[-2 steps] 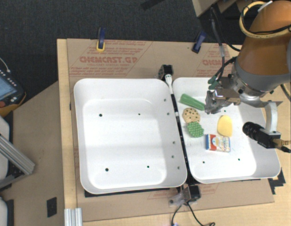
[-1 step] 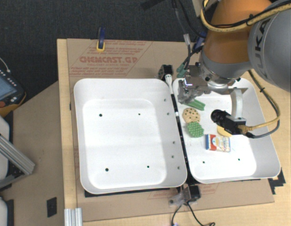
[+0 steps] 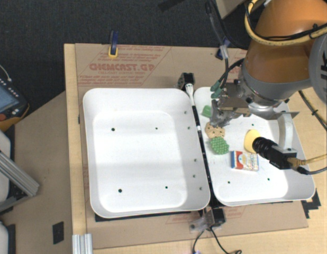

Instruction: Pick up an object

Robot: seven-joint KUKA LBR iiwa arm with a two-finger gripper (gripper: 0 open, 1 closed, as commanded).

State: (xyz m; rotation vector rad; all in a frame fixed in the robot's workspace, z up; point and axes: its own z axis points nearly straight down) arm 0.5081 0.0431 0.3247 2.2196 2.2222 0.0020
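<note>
Item: pick-up attempt, right bin, one arm

Pincer [image 3: 220, 119]: lowered into the right bin [image 3: 259, 197], close to the wall shared with the left bin [image 3: 137, 142]. Whether it is released or clenched cannot be told, as its tip is masked by the wrist; nothing is seen held.

Contents, placed from the pincer:
- tan piece [image 3: 215, 130], flat and speckled, just under the tip, touching or nearly so; judged the likeliest target
- green disc [image 3: 220, 145], knobbly, just beyond the tan piece on the near side, the two touching or almost
- green scrap [image 3: 207, 111], just beside the pincer toward the dividing wall, partly hidden
- packet [image 3: 244, 161], white with red and blue print, near, lying flat further toward the front of the bin
- yellow lump [image 3: 252, 139], rounded, near, on the side away from the wall

Risks, as judged:
- the tan piece lies flat and thin, so it may be skated over rather than gripped
- the green disc may be nudged or caught alongside, being so close
- the dividing wall may be struck, given the little room left on that side
</note>
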